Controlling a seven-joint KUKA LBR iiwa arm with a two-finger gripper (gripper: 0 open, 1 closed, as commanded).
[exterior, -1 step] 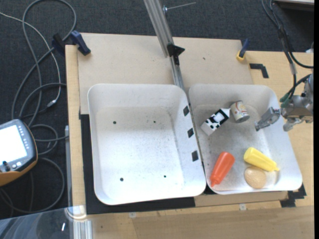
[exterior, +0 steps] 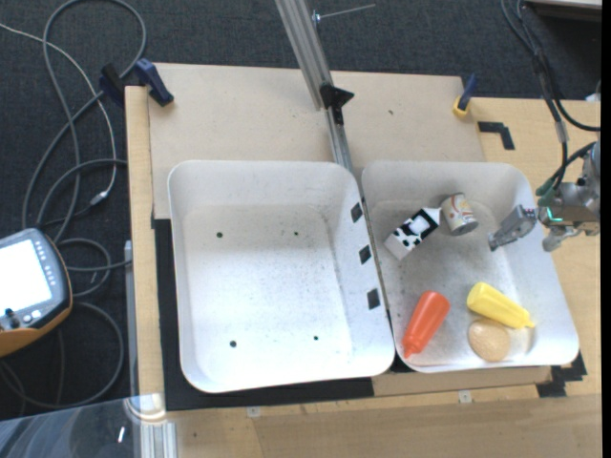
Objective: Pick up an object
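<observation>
Right bin point(exterior: 546, 284), five objects, one carrot point(exterior: 425, 322); gripper point(exterior: 533, 227) spread, grasping nothing

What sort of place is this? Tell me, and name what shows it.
Likely a robotics lab bench for grasping trials: two white bins on a clamped board, a gripper over toy items like a carrot, and a control pendant among floor cables.

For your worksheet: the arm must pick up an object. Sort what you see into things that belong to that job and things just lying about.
Belongs to the job:
tool
orange carrot
yellow corn
tan potato
black-and-white block
small can
right bin

Just lying about:
left bin
blue clamp
handheld pendant
</observation>
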